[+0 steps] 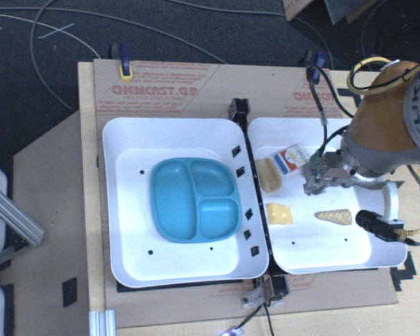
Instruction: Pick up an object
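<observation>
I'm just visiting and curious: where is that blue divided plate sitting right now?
The blue divided plate lies in the middle of the left bin in the camera view, across the divider from the right bin with its food pieces.

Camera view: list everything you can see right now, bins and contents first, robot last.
Bins: 2, white, side by side on the bench; left bin, right bin.
Divided plate: 1, blue, middle of left bin.
Bread-like piece: 1, tan, right bin by the divider.
Wedge: 1, pale yellow, below the tan piece.
Cone-shaped piece: 1, beige, lying right of the wedge.
Packet: 1, white with red and blue, far side of right bin.
Arm: 1, grey and orange, from the right.
Claw: 1, grey, over the right bin.
</observation>
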Motion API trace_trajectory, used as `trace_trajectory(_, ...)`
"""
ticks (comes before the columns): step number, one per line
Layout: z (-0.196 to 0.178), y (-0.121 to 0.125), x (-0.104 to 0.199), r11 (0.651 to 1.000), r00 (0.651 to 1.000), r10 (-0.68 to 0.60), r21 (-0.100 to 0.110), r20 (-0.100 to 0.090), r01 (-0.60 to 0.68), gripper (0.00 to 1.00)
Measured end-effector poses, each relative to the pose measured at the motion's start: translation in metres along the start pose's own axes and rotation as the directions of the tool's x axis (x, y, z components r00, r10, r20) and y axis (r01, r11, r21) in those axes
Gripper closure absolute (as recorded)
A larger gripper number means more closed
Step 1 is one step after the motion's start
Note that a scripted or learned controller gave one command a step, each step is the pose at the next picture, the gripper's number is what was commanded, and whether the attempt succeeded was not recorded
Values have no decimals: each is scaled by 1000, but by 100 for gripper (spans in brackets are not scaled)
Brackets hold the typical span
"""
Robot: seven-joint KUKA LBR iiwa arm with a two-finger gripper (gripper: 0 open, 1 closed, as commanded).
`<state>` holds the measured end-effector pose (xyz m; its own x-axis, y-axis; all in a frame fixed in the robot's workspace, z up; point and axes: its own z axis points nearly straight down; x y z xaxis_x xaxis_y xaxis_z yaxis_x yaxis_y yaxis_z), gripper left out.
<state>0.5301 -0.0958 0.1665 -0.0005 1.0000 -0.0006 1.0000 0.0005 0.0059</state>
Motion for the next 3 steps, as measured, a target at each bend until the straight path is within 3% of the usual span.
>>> trace_trajectory(1, -54, 2, 0, 1000, 1000, -1, -1, 0, 1, 100)
trace_trajectory(2, -62, 3, 0, 1000, 1000, -1, 4, -1, 1, 100)
trace_trajectory(3, -53, -1, 54, 1000, 1000, -4, 9, -3, 4, 100)
